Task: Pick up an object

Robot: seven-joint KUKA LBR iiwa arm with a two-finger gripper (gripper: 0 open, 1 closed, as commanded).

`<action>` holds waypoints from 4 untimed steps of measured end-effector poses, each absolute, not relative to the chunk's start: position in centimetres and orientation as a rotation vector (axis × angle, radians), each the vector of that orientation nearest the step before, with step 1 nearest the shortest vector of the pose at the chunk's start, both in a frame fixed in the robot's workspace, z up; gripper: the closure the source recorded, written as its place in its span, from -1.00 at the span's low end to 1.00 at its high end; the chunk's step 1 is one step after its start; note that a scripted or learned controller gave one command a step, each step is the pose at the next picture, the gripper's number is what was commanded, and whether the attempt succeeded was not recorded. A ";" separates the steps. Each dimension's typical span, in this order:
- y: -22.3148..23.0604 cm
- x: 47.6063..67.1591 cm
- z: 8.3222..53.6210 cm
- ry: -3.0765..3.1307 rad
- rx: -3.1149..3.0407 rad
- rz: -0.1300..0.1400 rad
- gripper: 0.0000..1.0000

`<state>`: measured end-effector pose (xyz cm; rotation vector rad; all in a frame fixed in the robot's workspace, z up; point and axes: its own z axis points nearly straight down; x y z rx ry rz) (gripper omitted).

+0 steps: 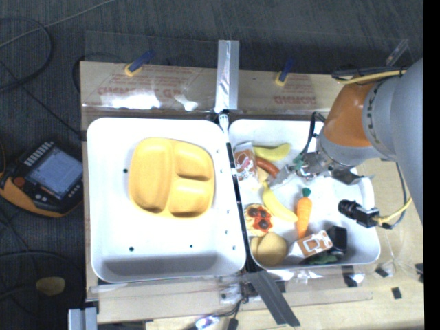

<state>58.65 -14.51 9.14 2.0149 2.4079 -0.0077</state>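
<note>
Left bin (103,253): yellow tray (170,176), too broad to pinch. Right bin (371,249), frame centre-right: banana (278,207), carrot (303,216), both light, smooth, likely slippery plastic; I'd grab the carrot mid-body. My tool (307,165) hovers above them; its state I can't tell.

The grey arm (405,115) reaches in from the right, its orange band (347,119) just above the wrist. The wrist bends down and leftward, bringing the pincer (307,167) low at its tip. A black cable (316,126) loops beside the wrist.
</note>
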 end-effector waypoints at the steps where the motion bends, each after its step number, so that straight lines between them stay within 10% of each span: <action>1: -16.2 54.3 9.0 2.502 1.872 0.011 -1.00; 2: -12.1 60.2 9.0 2.640 1.674 0.005 -1.00; 3: -12.1 60.3 9.7 2.642 1.678 0.007 1.00; 4: -5.3 63.8 18.1 2.685 1.634 -0.003 1.00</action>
